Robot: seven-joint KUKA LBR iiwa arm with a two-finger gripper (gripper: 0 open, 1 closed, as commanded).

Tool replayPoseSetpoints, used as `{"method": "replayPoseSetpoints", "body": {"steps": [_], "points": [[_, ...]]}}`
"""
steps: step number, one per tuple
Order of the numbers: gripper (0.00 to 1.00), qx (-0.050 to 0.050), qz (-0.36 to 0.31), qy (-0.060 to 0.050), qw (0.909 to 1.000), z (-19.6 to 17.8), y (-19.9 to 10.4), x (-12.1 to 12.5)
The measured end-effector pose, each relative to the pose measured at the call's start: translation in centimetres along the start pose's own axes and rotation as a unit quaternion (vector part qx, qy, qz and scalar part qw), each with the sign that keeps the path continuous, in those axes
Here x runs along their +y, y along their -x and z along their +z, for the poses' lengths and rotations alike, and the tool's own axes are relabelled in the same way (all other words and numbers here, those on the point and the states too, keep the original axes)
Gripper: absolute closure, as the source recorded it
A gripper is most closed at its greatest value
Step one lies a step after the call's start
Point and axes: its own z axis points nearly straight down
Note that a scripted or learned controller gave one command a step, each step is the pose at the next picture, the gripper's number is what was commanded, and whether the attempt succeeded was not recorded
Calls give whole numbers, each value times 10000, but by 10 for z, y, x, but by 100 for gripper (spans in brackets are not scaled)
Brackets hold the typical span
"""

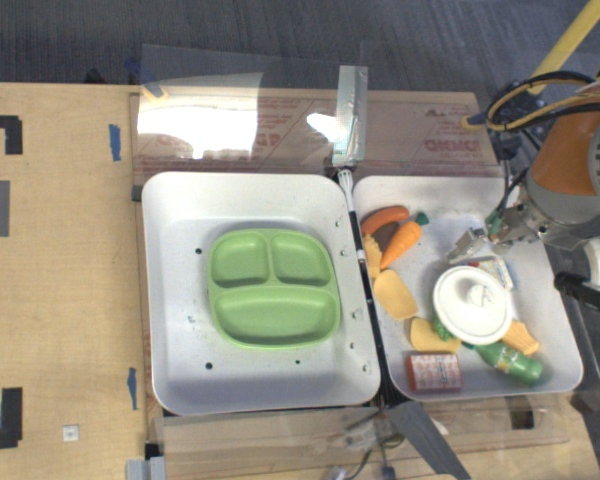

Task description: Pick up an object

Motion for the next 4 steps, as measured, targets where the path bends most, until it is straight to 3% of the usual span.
{"method": "replayPoseSetpoints", "body": {"steps": [1, 2, 3, 4], "points": [[0, 0, 0, 0, 10000, 0, 0, 0], [0, -10, 870, -2, 9962, -10, -33, 48], [0, -11, 3653, -115, 9308, 1, -55, 65], [0, -52, 5182, -164, 8551, 0, -78, 67]]}}
